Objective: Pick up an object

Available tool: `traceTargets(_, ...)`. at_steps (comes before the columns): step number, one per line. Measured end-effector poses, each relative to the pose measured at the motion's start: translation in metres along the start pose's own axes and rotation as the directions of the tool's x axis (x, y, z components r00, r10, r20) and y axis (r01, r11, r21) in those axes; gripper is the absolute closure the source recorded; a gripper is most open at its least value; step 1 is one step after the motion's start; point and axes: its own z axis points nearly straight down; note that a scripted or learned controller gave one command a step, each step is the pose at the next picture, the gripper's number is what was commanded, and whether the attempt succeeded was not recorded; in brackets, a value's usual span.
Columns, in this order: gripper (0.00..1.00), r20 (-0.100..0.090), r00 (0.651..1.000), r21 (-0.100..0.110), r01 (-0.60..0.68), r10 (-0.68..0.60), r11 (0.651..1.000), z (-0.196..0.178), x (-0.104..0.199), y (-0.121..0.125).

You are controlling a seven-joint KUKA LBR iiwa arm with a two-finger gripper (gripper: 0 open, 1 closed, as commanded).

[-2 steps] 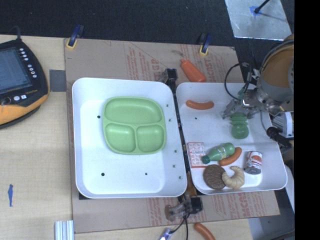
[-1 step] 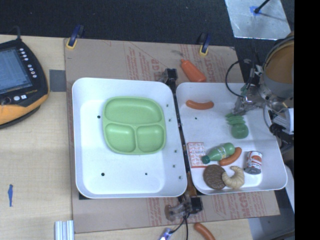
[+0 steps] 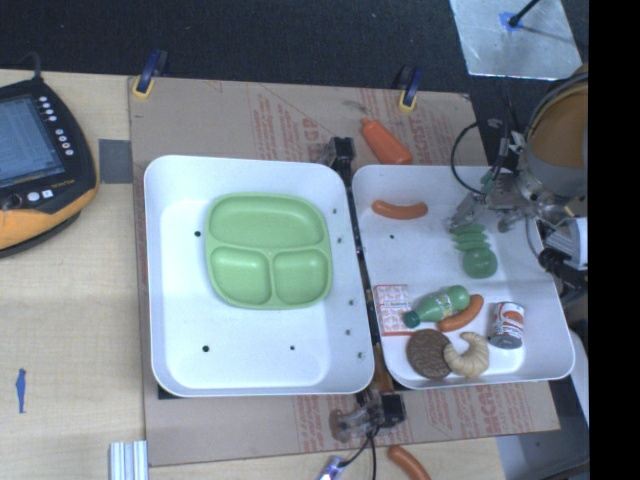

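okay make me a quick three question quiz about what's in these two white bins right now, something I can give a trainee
1. True or false: the green divided plate lies in the left bin.
2. Which item touches the croissant in the right bin?
A. brown cookie
B. sausage
C. small can
3. Fill in: the arm's pincer is above the ____ bin.

Key
1. True.
2. A: the cookie lies against the croissant's left end; the sausage lies apart near the bin's top, and the can stands slightly clear.
3. Right, near its upper edge, above a green toy.
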Motion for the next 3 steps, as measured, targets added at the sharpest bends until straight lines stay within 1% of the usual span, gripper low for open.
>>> traceTargets(1,0.0,0.0,1.0,0.006,-0.003,0.003,1.0,0.006,0.001,-0.024)
traceTargets(2,1.0,0.0,1.0,0.007,-0.001,0.001,1.0,-0.005,0.001,-0.024)
traceTargets(3,0.0,0.0,1.0,0.007,-0.001,0.001,1.0,-0.005,0.001,-0.024)
